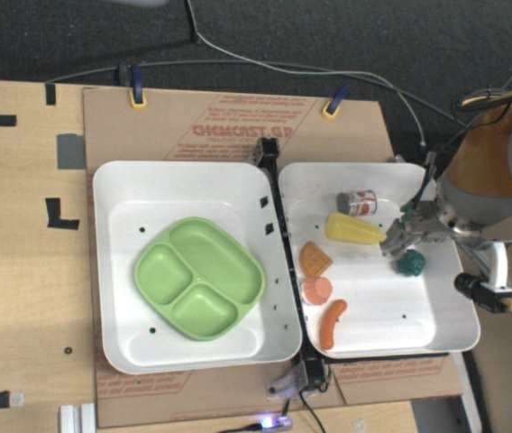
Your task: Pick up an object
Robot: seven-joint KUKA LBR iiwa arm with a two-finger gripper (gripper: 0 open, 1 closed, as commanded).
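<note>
1. Sitting in the left bin (112,188) is one green plate (199,278) with three compartments, lying flat and turned at a slant; it is taking up most of the floor, and nothing is resting in it.
2. Lying in the right bin (445,332) are six small things, scattered loosely, which is giving the arm several candidates to pick from.
3. Counting from the left: one orange waffle (315,260), one pink disc (317,290) just below it, one orange sausage (331,323) nearest the front wall, one yellow corn (354,230), one can (361,204) lying on its side behind the corn, and one teal lump (410,262) furthest right.
4. The gripper (398,240) is reaching in from the right, low over the bin, between the corn's right end and the lump, so one of these is probably the target.
5. Whether the gripper is clenched or released cannot be told, and nothing is visibly being grasped.
</note>
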